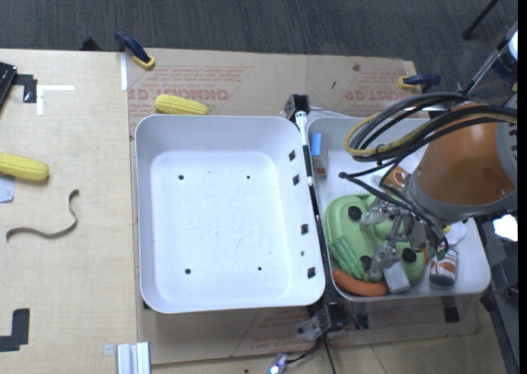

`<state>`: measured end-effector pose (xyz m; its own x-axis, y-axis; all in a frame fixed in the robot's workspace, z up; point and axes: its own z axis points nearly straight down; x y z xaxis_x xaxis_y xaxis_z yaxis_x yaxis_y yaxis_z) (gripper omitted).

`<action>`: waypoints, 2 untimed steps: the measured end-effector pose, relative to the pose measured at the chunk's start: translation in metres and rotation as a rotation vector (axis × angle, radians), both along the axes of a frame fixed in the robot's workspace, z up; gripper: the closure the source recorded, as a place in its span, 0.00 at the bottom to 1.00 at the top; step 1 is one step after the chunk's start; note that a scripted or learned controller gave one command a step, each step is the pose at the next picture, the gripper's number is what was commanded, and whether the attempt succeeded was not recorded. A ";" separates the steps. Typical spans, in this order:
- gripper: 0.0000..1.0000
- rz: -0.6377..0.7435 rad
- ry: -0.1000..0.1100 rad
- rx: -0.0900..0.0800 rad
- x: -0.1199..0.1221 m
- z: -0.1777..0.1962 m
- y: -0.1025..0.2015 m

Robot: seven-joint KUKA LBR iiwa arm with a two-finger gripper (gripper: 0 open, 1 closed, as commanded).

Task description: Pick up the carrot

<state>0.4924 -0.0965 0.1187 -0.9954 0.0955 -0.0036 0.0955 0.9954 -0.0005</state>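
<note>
Carrot [360,284] lies flat along the near wall of the right bin [471,282], tucked against a green toy [347,232] just behind it, so there is little clearance on that side. Gripper [394,261] hangs low just right of the carrot, likely lined up for a descent. Can't tell its grasp state; carrot isn't held. Left bin [165,129] sits beside, an ear of corn [181,105] behind it.
</note>
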 end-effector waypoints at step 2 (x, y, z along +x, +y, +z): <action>0.00 0.026 -0.026 -0.007 0.112 -0.013 -0.043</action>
